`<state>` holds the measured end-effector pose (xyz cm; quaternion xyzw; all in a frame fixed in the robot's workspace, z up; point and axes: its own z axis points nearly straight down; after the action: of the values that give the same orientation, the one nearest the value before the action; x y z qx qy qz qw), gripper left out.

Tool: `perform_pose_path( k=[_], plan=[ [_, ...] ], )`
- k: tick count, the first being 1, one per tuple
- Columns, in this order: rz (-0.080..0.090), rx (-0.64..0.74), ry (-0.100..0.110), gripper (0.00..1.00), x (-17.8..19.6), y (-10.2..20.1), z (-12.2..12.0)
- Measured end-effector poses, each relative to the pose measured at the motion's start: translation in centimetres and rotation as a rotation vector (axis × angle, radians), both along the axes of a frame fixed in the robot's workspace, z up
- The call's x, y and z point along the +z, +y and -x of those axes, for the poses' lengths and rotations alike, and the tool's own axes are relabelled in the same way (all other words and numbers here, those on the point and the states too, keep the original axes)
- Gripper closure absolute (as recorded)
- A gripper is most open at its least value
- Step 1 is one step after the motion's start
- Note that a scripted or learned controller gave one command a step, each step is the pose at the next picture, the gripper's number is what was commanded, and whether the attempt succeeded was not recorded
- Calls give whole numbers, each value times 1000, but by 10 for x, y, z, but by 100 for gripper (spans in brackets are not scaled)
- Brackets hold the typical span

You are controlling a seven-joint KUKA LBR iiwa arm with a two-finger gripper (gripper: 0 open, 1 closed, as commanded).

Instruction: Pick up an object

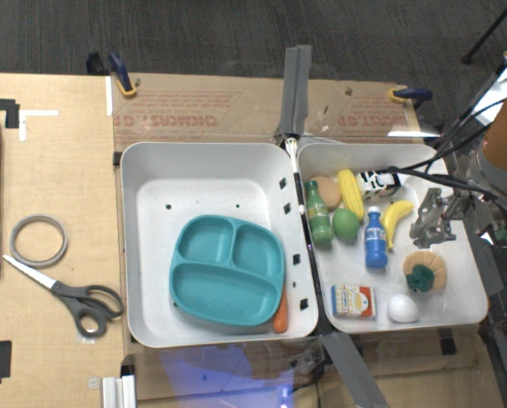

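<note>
My gripper (429,231) hangs over the right side of the right bin (466,306), just right of a yellow banana (396,218) and above a tan round thing with a green tuft (425,272). Nothing shows in its grasp. The same bin holds a blue bottle (374,240), a corn cob (351,194), a green ball (346,224), a green bottle (318,216), a small carton (353,301), a white ball (402,308) and a black-and-white piece (374,181).
The left bin (151,177) holds a teal divided plate (228,270) with an orange carrot (280,316) at its lower right edge. Scissors (70,297) and a tape ring (38,240) lie on the bench at left.
</note>
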<state>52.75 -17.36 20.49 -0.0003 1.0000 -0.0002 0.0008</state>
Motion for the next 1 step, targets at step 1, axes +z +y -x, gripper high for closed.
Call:
perform_pose_path(
  k=[1],
  plan=[
    [6,31,-33,0,-87,33,-16]
  ],
)
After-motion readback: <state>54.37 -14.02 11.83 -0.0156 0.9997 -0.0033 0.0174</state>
